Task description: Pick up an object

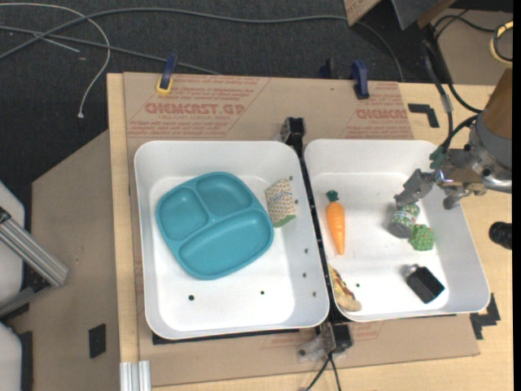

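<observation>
Below the gripper (423, 187), at the right bin's (370, 157) far right, we see a small patterned cup-like object (404, 218) just under its fingers; whether the fingers are spread or closed we cannot tell. A green knobbly ball (422, 237) touches that object. Nearby lie a toy carrot (335, 225), a black block (425, 283) and a banana peel (345, 292). The cardboard (195, 104) reads "CHEMCAST GP". The left bin (163, 308) holds a blue divided plate (214, 224).

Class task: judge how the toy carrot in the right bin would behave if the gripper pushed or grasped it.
The carrot looks rounded and tapered, so a sideways push would probably roll it. Its smooth surface may slip between fingers. It seems small, likely light.
</observation>
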Available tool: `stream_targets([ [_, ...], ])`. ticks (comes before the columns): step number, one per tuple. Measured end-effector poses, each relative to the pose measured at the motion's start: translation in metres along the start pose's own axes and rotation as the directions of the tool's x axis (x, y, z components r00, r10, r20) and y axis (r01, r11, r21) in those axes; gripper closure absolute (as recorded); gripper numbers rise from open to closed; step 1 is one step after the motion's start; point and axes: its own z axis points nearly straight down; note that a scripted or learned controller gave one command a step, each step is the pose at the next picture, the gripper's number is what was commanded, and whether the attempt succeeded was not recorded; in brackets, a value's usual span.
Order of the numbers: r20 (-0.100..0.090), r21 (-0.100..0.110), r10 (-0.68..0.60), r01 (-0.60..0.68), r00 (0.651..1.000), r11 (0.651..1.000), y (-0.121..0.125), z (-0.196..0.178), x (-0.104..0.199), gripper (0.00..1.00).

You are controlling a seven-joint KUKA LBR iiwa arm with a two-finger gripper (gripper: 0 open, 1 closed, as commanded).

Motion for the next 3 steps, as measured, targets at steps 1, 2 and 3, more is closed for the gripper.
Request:
stream_targets([
  [1, 0.002, -0.013, -0.004, 0.004, 1.0, 1.0, 0.002, -0.007, 0.001, 0.0],
  [2, 0.0, -0.007, -0.002, 0.002, 1.0, 1.0, -0.002, 0.056, 0.003, 0.0],
  [3, 0.001, -0.011, -0.003, 0.003, 1.0, 1.0, 0.004, 0.098, 0.002, 0.0],
])
